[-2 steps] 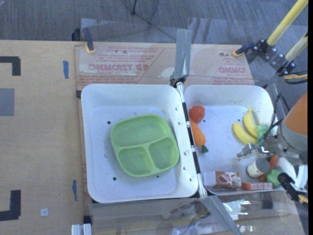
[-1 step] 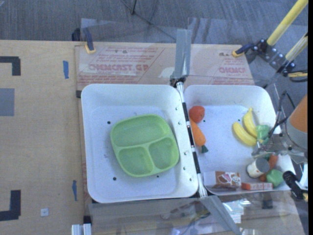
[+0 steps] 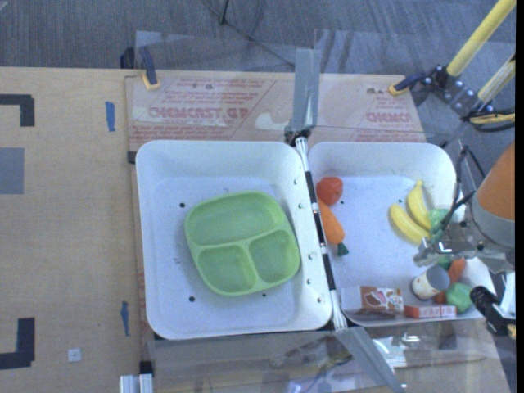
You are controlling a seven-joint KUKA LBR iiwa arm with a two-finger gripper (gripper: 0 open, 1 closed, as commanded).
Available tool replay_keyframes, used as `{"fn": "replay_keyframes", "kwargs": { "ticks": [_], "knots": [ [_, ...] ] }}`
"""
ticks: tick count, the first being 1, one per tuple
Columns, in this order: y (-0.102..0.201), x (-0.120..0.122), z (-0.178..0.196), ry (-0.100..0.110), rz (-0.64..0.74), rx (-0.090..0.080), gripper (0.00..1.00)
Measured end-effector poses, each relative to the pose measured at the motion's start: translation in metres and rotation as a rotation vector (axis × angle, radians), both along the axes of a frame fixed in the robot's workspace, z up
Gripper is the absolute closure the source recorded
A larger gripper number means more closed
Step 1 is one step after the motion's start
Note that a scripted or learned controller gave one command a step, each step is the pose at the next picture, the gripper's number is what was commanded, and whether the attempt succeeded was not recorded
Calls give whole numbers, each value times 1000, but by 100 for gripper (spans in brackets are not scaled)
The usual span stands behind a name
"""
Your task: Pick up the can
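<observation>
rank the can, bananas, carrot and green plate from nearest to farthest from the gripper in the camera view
From the gripper:
1. can, just below it, right bin.
2. bananas, up-left, same bin.
3. carrot, by the divider.
4. green plate, left bin.

Left bin (image 3: pixel 155 244): one green divided plate (image 3: pixel 241 242), three compartments, lying flat near the middle. Right bin (image 3: pixel 368 158): a tomato (image 3: pixel 329 190) and a carrot (image 3: pixel 331 223) against the left wall, the tomato just above the carrot; two bananas (image 3: pixel 412 212) toward the right side; a small flat box (image 3: pixel 381 300) at the near edge; a can (image 3: pixel 431 282) on its side near the right corner. Gripper (image 3: pixel 442 250): low over the right corner, just above the can, among small green and orange items.
</observation>
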State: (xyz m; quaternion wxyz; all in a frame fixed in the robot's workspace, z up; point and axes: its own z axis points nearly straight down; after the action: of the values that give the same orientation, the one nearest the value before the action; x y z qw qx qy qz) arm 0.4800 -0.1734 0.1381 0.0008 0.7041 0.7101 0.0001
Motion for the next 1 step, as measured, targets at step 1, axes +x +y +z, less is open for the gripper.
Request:
{"fn": "replay_keyframes", "kwargs": {
  "ticks": [1],
  "knots": [
    [0, 0, 0, 0, 0, 0, 0]
  ]
}}
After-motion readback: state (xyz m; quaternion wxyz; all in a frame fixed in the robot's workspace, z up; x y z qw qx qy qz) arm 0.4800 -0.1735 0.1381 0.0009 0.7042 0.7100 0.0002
